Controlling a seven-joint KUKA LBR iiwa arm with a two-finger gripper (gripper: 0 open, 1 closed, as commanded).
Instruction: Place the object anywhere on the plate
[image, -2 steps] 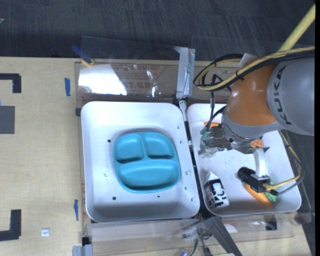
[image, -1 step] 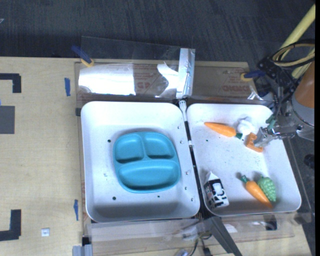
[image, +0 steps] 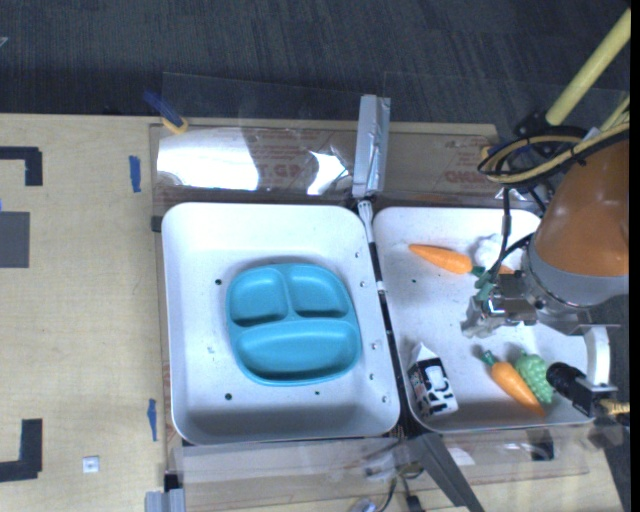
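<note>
A blue divided plate (image: 292, 322) lies in the middle of the left bin (image: 190, 300). In the right bin (image: 440, 310), an orange carrot (image: 440, 258) rests near the far edge. A second carrot with a green leafy top (image: 512, 381) lies near the front right. A small black-and-white carton (image: 432, 386) leans in the front left corner. My gripper (image: 484, 318) hangs over the right bin between the two carrots, well to the right of the plate. I see nothing clearly held in it.
A small white object (image: 487, 247) sits beside the far carrot's right end, partly behind the arm. The grey divider (image: 374, 290) separates the two bins. Yellow and black cables (image: 530, 150) loop above the arm at the back right.
</note>
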